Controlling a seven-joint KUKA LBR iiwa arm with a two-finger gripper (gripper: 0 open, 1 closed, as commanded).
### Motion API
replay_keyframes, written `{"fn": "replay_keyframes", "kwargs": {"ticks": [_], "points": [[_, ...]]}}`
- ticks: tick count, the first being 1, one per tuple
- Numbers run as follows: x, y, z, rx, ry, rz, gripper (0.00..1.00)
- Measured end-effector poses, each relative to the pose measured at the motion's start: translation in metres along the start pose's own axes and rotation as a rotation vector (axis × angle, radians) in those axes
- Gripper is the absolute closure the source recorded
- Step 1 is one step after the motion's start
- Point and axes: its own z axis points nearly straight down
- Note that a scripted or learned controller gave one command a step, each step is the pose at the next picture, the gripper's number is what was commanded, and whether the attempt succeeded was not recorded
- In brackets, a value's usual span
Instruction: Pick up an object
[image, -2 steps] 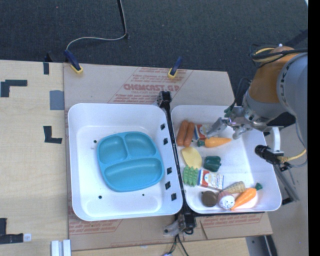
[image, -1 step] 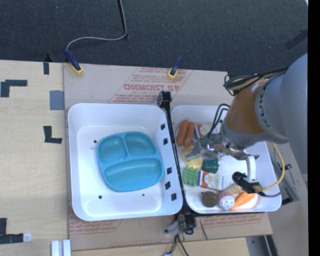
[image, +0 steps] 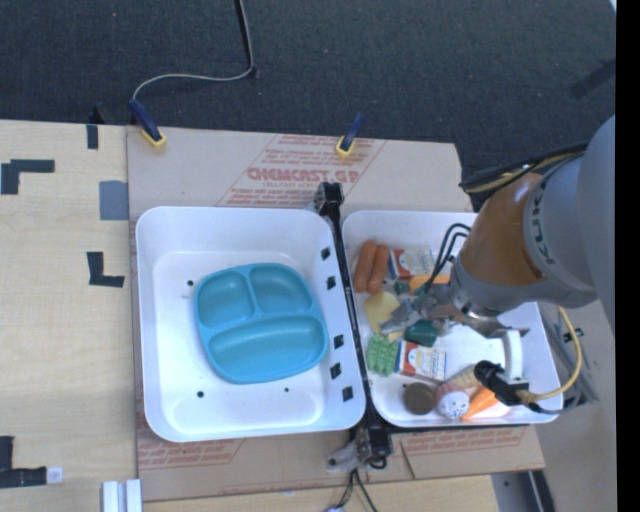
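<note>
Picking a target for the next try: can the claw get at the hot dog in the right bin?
Probably yes. The hot dog lies uncovered near the divider, left of the claw, with nothing on top.

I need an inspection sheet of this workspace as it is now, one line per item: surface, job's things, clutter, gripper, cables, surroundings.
Surface: cardboard sheet on a wooden bench, bearing the left bin and the right bin side by side.
Job's things: small toy foods heaped in the right bin, among them an orange sausage-like piece, a green piece and a brown round piece.
Clutter: blue divided plate lying in the left bin.
Gripper: gripper low over the heap in the right bin; finger state too unclear to tell.
Cables: black cable on the dark floor; yellow cable by the arm.
Surroundings: two yellow clamps on the cardboard's far edge.
</note>
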Motion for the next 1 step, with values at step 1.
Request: {"fn": "replay_keyframes", "kwargs": {"ticks": [1], "points": [[-0.0012,0.0001,-0.0092,-0.001,-0.003,0.001,1.00]]}}
